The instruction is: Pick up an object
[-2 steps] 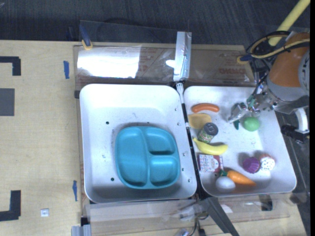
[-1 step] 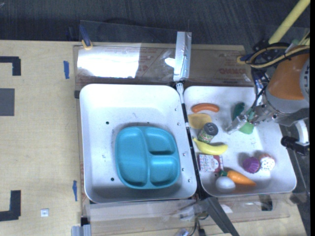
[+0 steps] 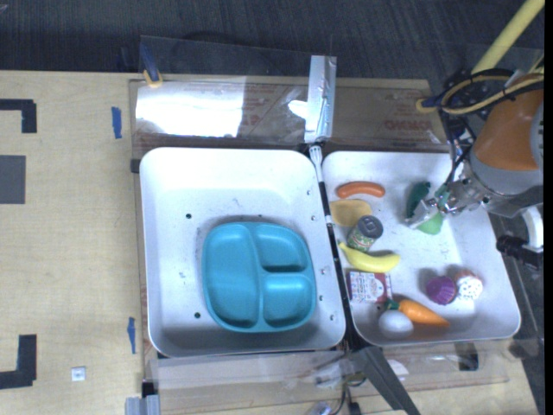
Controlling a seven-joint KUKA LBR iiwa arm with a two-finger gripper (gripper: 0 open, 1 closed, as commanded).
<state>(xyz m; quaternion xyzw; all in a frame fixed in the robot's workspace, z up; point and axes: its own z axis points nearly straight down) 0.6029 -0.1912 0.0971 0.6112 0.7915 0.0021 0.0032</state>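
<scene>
My gripper [image 3: 442, 204] reaches in from the right and is low over the upper part of the right bin [image 3: 505, 314]. Its tip is right against a dark green toy [image 3: 418, 199], with a pale green piece [image 3: 432, 224] just below. The metal tip hides where they meet. Further left in that bin lie a red sausage [image 3: 359, 188], a yellow slice [image 3: 349, 211], a small can [image 3: 367, 232] and a banana [image 3: 371, 260]. Along the front lie a red packet [image 3: 365, 286], a white egg [image 3: 396, 322], a carrot [image 3: 421, 311], a purple toy [image 3: 441, 289] and a white speckled ball [image 3: 467, 287].
The left bin [image 3: 164, 188] holds a blue divided tray [image 3: 257, 275]. A clear plastic sheet [image 3: 225, 102] and a metal upright [image 3: 320, 98] stand behind the bins. Cables and the arm's orange band [image 3: 510, 137] crowd the right edge.
</scene>
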